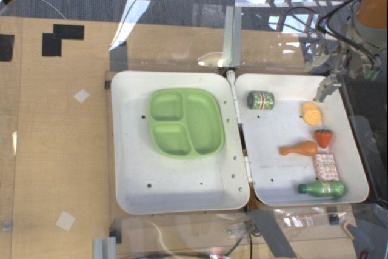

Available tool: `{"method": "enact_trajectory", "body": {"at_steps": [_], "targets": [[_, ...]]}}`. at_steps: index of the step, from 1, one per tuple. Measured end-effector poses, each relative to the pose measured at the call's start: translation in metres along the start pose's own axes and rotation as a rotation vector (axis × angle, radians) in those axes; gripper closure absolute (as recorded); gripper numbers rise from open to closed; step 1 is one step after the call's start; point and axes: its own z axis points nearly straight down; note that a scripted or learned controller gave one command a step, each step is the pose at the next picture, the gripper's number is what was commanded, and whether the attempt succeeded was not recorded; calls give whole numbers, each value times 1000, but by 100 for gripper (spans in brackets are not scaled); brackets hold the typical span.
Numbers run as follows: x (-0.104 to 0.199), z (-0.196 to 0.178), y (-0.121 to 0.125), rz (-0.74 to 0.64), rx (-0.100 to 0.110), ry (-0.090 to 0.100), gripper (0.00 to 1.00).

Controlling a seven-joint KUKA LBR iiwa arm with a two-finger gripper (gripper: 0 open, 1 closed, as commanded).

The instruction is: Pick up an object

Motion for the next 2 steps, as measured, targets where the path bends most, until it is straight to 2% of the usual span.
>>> {"method": "enact_trajectory", "body": {"at_steps": [1,2], "targets": [[7,142,-19,13,1,-4,0],[3,127,-17,4,3,-15,100]]}}
